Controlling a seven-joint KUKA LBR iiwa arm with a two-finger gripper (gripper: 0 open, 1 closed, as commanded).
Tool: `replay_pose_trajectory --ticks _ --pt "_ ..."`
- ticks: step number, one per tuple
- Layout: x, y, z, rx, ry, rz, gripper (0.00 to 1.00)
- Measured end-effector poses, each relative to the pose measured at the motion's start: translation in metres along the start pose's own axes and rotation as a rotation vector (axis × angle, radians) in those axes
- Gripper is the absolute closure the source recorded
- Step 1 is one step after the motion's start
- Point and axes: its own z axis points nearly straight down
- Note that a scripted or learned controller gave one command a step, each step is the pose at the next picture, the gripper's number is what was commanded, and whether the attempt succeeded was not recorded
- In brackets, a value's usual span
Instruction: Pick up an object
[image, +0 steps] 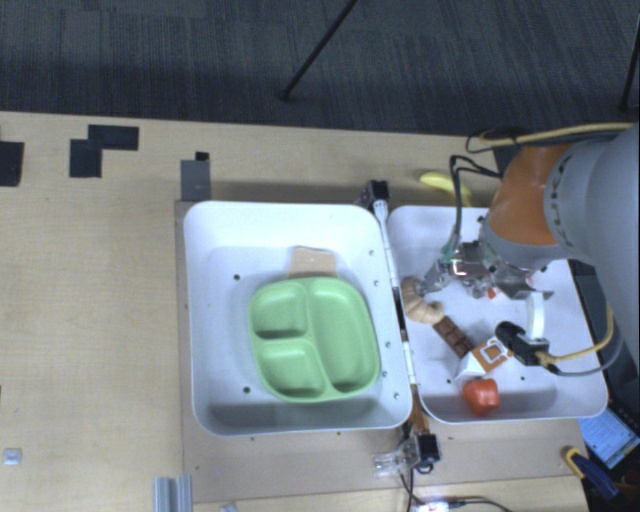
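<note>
Even, soft light from above; picture a little grainy.
The two white bins (200, 300) look bright but not burnt out. Shadows are weak, lying along the inner walls and under the green tray (312, 338). The arm (570, 200) looks slightly soft.

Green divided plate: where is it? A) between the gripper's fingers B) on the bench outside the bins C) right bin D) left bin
D: the green divided plate lies flat on the floor of the left bin, apart from the arm working over the right bin.
</note>
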Motion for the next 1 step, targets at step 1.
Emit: replay_pose_trajectory --ticks 1 --pt "0.0018 0.0008 -0.0098 -0.001 0.002 -0.002 1.00"
